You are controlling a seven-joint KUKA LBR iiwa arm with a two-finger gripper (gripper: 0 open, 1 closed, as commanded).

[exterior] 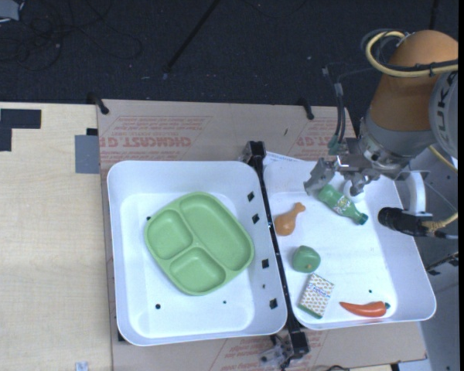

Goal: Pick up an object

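Observation:
My gripper [338, 181] hangs over the back of the right bin [406, 273], its two fingers spread apart and open. Just below and in front of the fingertips lies a small green bottle [343, 204], tilted with its cap toward the right. I cannot see the fingers closed around it. Further forward in the same bin are an orange drumstick-shaped toy [288, 219], a round green object [306, 258], a small patterned box [317, 294] and a red chili pepper [365, 308].
The left bin [131, 284] holds a green divided plate [199, 242]. A black divider [264, 238] runs between the bins. The arm's orange band [414, 76] and cables rise at the right. A black cylinder [402, 220] juts over the right bin's rim.

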